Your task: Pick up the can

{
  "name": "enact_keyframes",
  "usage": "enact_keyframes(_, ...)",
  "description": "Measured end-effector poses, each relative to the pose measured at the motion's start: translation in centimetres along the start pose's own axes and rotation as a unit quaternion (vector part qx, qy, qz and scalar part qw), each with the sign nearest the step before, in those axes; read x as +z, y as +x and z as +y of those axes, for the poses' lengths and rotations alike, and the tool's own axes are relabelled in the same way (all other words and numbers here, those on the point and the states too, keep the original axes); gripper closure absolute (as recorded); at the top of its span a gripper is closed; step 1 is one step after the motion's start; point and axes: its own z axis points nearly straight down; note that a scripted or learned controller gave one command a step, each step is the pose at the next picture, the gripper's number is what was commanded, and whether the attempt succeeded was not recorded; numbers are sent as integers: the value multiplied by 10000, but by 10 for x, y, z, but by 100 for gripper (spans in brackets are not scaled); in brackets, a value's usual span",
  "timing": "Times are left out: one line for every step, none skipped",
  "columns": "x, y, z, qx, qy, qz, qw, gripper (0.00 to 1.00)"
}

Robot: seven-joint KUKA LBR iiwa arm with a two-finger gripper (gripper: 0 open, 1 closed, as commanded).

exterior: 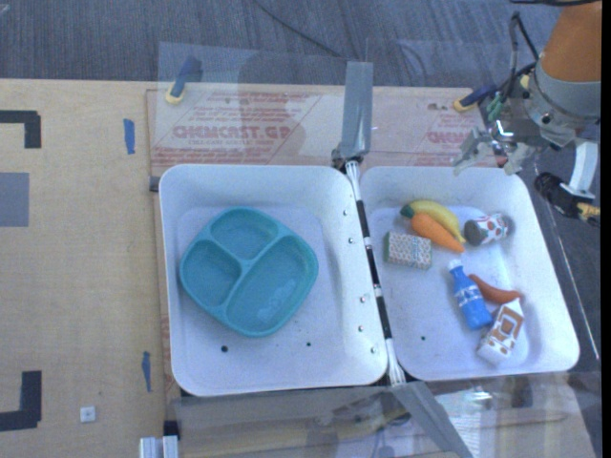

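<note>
- On the left of the table [67, 284] you see the left bin [191, 351]; a teal plate [248, 270] with three compartments lies in it, a little tilted.
- To the right, touching it along the middle rim, you see the right bin [420, 342], where all the small things lie.
- Near this bin's left side lies a small speckled sponge [409, 249].
- Just beside it, toward the far wall, a banana [431, 210] and a carrot [437, 231] lie touching each other.
- The can [486, 228] lies on its side just right of the carrot's thick end. It is small, its body is white with red marks, and its dark round end faces the carrot.
- Nearer to you lie a blue bottle [468, 297], an orange chili pepper [496, 289] and a small white carton [502, 332].
- The jaws [492, 148] hang over the far right corner of the right bin, apart from the can, and they stand open with nothing between them.
</note>
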Motion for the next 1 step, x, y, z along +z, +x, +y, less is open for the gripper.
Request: enact_keyframes(73,-62,-14,-137,-2,-4,9999,0)
